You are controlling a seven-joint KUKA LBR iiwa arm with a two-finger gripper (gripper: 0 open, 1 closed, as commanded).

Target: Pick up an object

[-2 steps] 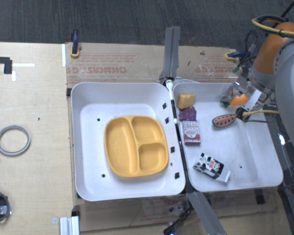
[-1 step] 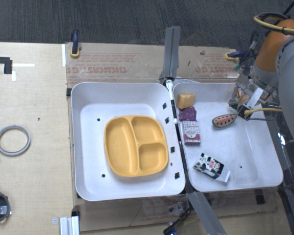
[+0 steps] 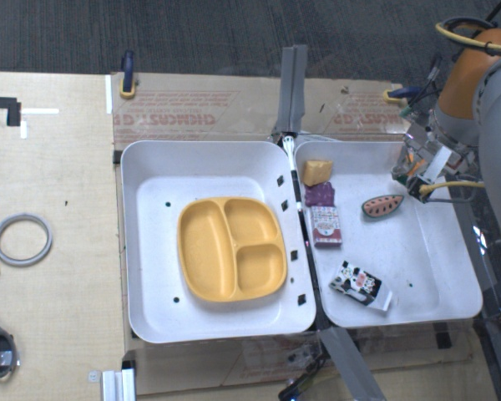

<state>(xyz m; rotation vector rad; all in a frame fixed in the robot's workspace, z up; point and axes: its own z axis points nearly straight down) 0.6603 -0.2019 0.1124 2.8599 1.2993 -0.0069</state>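
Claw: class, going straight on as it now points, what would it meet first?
Likely the right bin's bare floor beside the reddish oval object; depth is unclear, so the claw might clip that object.

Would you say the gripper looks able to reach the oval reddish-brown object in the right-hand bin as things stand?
Probably yes. The oval reddish-brown object lies alone on the bare floor of the white bin, and the gripper hangs close beside it with nothing between them.

red-brown oval object (image 3: 382,206) flat in right bin (image 3: 451,299).
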